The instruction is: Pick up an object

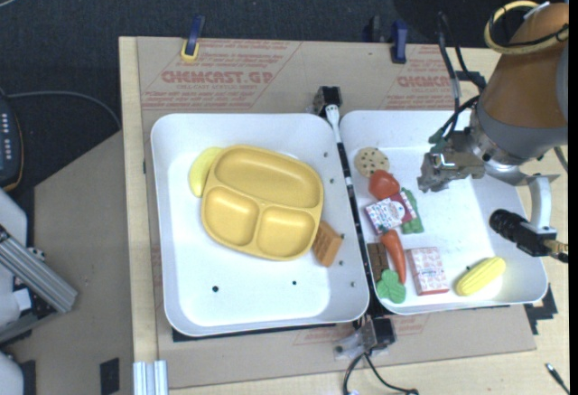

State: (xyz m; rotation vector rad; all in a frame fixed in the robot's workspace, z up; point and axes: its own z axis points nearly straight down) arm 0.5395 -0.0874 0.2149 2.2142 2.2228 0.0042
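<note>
Clutter worries me most: my pincer (pixel 440 170) hangs over the right bin (pixel 519 294), whether open or shut I cannot tell, holding nothing I can see. The toy tomato (pixel 383 183), carton (pixel 386 215) and carrot (pixel 394 253) touch, so a grasp could snag two or slip.

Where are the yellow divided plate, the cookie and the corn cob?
yellow divided plate (pixel 262 202): camera view, on its central ridge.
cookie (pixel 367 159): camera view, middle of its top.
corn cob (pixel 480 276): camera view, middle of the cob.
</note>
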